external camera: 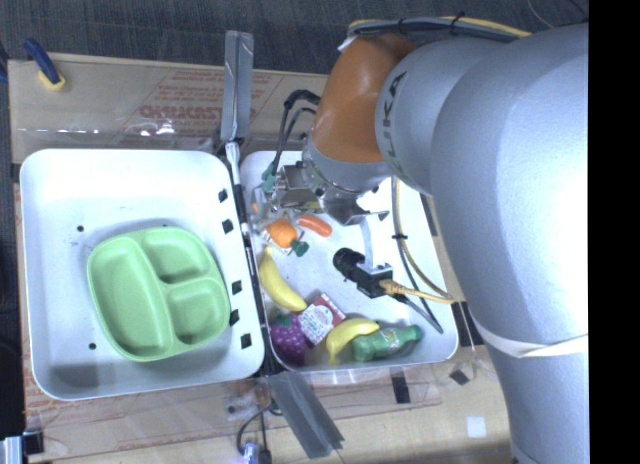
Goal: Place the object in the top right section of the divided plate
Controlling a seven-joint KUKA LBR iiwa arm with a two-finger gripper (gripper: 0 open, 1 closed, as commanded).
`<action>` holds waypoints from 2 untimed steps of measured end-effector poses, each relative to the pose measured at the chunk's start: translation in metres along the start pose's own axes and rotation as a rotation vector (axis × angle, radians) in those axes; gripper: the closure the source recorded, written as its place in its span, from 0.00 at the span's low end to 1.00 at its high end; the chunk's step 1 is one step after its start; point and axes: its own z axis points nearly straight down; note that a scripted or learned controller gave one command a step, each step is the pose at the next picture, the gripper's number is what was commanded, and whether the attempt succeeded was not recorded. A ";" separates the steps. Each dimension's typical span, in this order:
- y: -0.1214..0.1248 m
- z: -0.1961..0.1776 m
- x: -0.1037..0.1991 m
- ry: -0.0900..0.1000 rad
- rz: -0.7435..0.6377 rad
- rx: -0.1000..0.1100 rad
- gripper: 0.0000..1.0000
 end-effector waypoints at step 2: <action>-0.045 0.000 0.069 -0.001 -0.146 -0.002 0.00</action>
